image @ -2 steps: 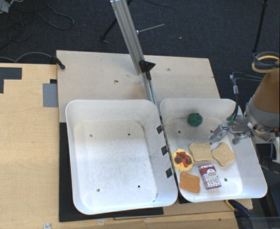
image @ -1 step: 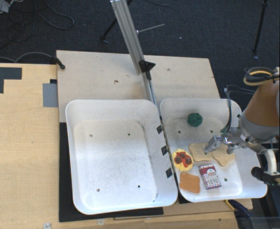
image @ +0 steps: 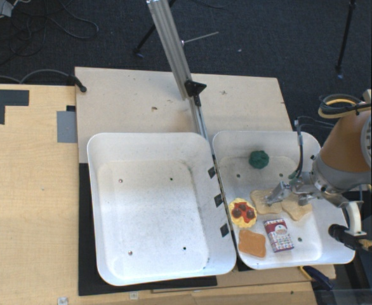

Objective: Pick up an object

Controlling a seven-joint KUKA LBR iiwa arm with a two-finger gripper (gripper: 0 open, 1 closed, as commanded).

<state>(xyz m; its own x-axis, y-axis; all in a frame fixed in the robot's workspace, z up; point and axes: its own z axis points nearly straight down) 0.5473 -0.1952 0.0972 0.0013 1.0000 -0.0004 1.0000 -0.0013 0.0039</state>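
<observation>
the step in hand looks like the reach: the pincer (image: 280,194) is low in the right bin (image: 313,254), over a pale flat piece (image: 262,202) just right of the red-and-yellow toy (image: 242,213). whether it is released or clenched, i cannot tell. a green ball (image: 258,159) lies beyond that toy, a red box (image: 279,235) nearer. next it must close on something and lift.

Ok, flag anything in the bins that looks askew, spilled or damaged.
Nothing stands out. The green ball, red box, orange piece and other small items lie loosely inside the right bin, none spilled over its rim.
</observation>
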